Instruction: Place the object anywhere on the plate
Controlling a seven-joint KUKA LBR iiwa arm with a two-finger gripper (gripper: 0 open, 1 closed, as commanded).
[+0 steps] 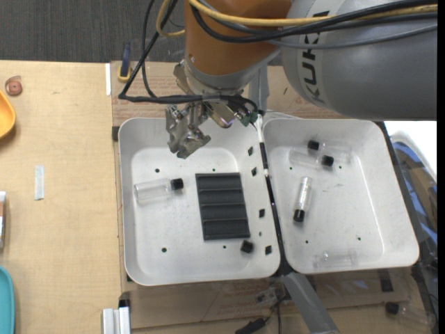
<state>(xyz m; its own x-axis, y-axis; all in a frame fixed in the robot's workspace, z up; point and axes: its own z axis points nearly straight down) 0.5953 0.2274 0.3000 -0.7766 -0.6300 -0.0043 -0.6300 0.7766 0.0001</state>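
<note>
Gripper (186,136) hangs over the far part of the left bin (129,207), tip low and close to the bin floor. Can't tell how far open it is, and nothing is visibly held: the metal at the tip is too cluttered to read. Likely object is the clear vial (154,189) with a black cap. It lies flat on the bin floor, nearer the camera than the gripper and a bit to its left, apart from it, with the cap end pointing toward the plate. The black ridged plate (222,206) sits nearer the camera than the gripper and to its right, close by, with the vial just beside its left edge but not touching. A loose black cap (246,246) lies past the plate's near right corner. Three more vials (302,199) lie in the right bin (396,186), well right of the gripper. Step in hand looks like the approach for the pick, so the task is not far along. To do it well, centre over the vial's clear body rather than the cap, close across the short axis so it can't roll out, and go low enough to get under the round side. Clear plastic is slippery, so lift straight up before moving. Carry it a short way right and release it low along the ridges so it settles instead of rolling off.
</note>
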